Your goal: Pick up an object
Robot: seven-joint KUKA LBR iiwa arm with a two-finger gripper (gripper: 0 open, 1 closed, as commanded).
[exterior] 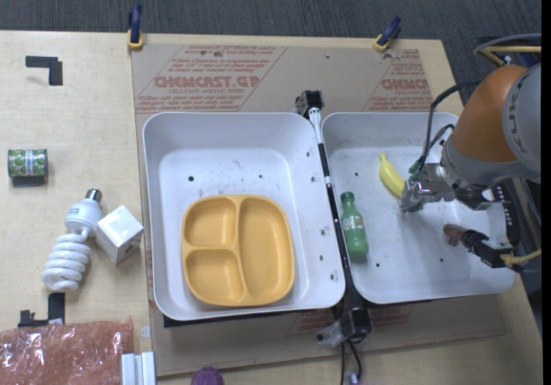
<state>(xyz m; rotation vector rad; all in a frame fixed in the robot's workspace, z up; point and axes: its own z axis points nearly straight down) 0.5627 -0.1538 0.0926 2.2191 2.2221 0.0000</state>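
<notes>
My tool (413,200) sat low in the right bin (379,280), grip state unclear to me, banana (392,175) just beside it, green bottle (352,224) by the divider, yellow tray (238,249) in left bin (164,202)

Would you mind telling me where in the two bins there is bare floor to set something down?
Left bin: a bare strip behind the yellow divided plate. Right bin: open floor in front, between the green bottle and the near wall. It is crowded by the banana, where the gripper hangs.
</notes>
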